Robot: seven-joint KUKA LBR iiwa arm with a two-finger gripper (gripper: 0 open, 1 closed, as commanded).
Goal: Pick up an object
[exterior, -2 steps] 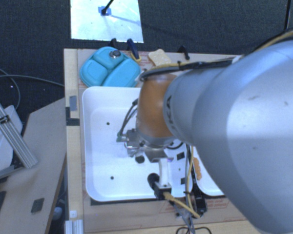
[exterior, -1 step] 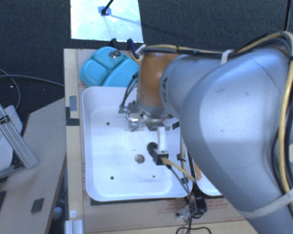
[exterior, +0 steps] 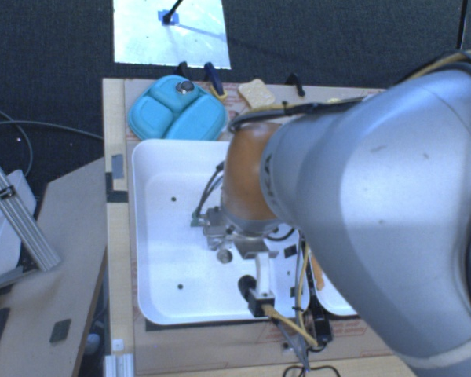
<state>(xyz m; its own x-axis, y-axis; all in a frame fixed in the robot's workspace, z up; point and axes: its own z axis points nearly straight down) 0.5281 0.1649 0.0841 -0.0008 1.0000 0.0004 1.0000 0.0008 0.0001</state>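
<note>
My gripper [exterior: 220, 247] hangs low over the middle of the left white bin [exterior: 165, 210], below the orange band of the wrist [exterior: 247, 171]. The big grey arm covers what lies right under it. A thin orange object [exterior: 317, 274] peeks out beside the arm at the seam between the two bins, mostly hidden. No object shows in the gripper.
Behind the left bin a light blue plastic container [exterior: 177, 109] lies on the bench, with a blue-handled tool [exterior: 214, 78] and a tan sponge-like block [exterior: 257, 93] next to it. A sliver of the right bin [exterior: 339, 305] shows under the arm.
</note>
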